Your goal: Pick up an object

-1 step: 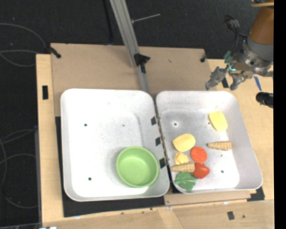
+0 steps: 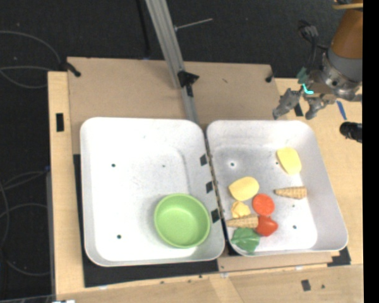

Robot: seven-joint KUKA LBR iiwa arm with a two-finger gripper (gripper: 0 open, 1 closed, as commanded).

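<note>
This looks like a robotics lab or test cell rather than a home or shop. A plain board tabletop (image 2: 145, 87) stands on a dark floor (image 2: 25, 17) strewn with loose cables (image 2: 12, 49). Two shallow white bins (image 2: 139, 163) sit side by side at its middle, the right one holding toy plastic foods (image 2: 252, 210). A bare aluminium rail (image 2: 167, 40) rises from the far edge, and an industrial arm (image 2: 344, 43) reaches in at the far right corner.
</note>
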